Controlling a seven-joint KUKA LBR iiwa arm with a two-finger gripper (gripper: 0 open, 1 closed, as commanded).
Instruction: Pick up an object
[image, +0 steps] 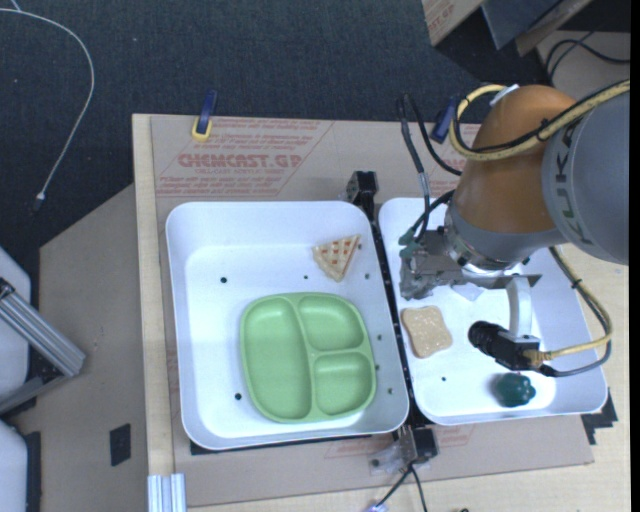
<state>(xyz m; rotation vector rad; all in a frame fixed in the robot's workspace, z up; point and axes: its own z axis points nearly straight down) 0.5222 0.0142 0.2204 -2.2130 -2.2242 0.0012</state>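
Note:
My gripper (418, 272) hangs low over the left part of the right bin (560, 400), under the orange wrist band. A slice of toast (426, 330) lies flat just below it in the picture, close to the gripper but apart from it. A small dark teal round object (515, 389) rests near the front of the same bin. In the left bin (200, 330) a wedge of toy pizza (338, 256) lies at the back right, beside a green divided plate (306, 356). I see nothing between the gripper's tips.
A black connector (497, 342) on a yellow cable (575, 350) hangs from the arm over the right bin, between the toast and the teal object. The divider wall between the bins runs just left of the gripper. Cardboard lies under both bins.

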